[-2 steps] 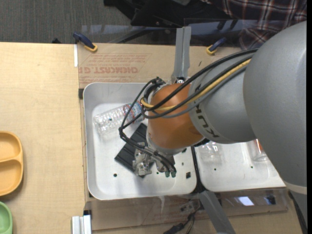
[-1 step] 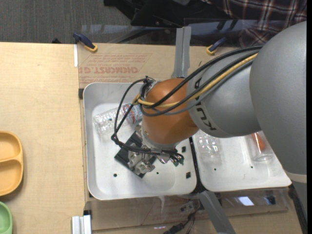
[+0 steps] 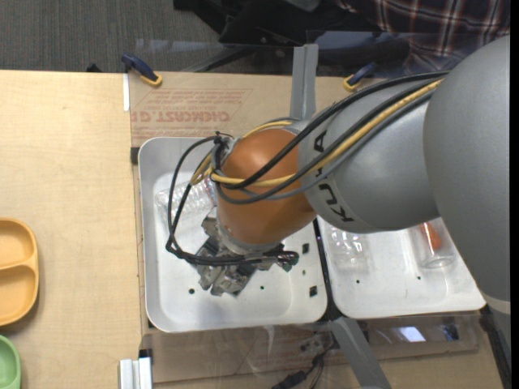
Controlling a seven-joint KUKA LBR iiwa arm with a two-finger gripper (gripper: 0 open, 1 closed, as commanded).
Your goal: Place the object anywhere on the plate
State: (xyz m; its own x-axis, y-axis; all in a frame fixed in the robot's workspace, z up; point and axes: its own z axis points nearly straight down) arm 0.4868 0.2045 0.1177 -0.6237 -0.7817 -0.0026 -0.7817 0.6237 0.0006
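1. A pale wooden bench (image 3: 65, 160) is seen, with a cardboard sheet (image 3: 190, 112) behind the left bin (image 3: 154, 298) and the right bin (image 3: 405, 298) beside it.
2. The yellow plate (image 3: 16, 270) is set well left of the left bin, with its long axis running along that bin's side.
3. The gripper (image 3: 227, 279) is lowered inside the left bin. Whether it is spread or closed cannot be told, and nothing is seen held.
4. Crumpled clear plastic (image 3: 182, 197) lies in the left bin, just behind the gripper.

Most of the left bin (image 3: 158, 298) was covered by the arm (image 3: 381, 160), and the gripper (image 3: 223, 280) under the orange band was too cluttered with cables for its state to be made out. The yellow plate (image 3: 16, 270) was chopped off by the left edge, and whatever was lying in the right bin (image 3: 405, 294) was partly hidden and kinda blurry.
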